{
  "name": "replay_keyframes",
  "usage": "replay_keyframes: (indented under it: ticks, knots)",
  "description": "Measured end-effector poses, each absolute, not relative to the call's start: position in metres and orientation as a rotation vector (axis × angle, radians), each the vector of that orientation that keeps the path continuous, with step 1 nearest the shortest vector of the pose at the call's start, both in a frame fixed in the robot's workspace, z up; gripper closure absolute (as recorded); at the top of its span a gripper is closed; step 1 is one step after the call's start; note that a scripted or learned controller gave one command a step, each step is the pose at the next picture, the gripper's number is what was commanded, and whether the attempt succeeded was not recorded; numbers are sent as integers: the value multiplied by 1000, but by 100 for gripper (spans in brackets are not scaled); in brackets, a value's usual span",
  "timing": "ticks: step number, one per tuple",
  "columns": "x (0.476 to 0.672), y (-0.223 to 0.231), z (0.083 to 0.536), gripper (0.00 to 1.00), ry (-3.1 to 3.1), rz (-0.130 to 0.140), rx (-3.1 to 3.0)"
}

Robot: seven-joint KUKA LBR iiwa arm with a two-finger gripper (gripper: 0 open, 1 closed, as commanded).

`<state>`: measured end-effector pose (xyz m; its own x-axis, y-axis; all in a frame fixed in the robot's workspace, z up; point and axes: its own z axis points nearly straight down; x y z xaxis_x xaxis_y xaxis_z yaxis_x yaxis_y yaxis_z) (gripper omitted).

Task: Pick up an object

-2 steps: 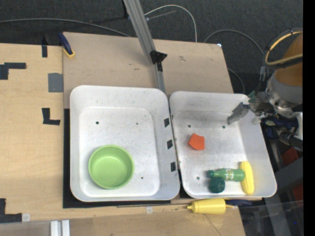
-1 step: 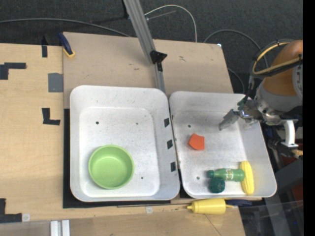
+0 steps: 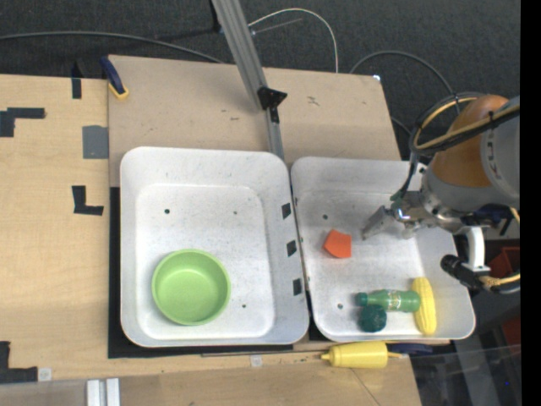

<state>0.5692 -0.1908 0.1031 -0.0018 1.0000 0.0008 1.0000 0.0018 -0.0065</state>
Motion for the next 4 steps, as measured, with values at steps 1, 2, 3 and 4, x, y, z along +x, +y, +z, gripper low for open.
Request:
replay_keyframes:
  ticks: [1,2,3,4]
  knots:
    - [570,-191,116,100,-2223,3,-2216]
    - [578,-195,175,100,-2226,-2,-2223]
    - [573,-199,236,100,-2227,-3,-2224]
    - [574,-199,269,100,-2225,-2,-2221]
